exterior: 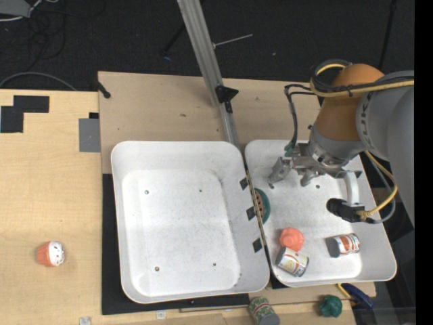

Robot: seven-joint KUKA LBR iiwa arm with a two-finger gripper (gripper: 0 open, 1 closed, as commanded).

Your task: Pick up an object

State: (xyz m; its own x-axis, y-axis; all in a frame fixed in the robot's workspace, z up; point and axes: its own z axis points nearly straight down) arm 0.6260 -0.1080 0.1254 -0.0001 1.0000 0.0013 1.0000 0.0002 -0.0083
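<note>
My gripper [291,175] hovers over the upper middle of the right bin [379,266]. Its two fingers are spread open and nothing sits between them. Below it in the same bin lie a red rounded object [291,237], a small can on its side [292,262] touching it from below, and a second small can with a red label [346,244] to the right. A dark green round object [262,206] rests against the bin's left wall. All of these lie apart from the fingers.
The left bin [128,181] adjoins the right one, with black clips on the shared rim. An orange-and-white ball [51,254] lies on the bench at far left. A can [260,310] and a green object [330,306] sit by the front edge. A metal rail [206,53] slants behind the bins.
</note>
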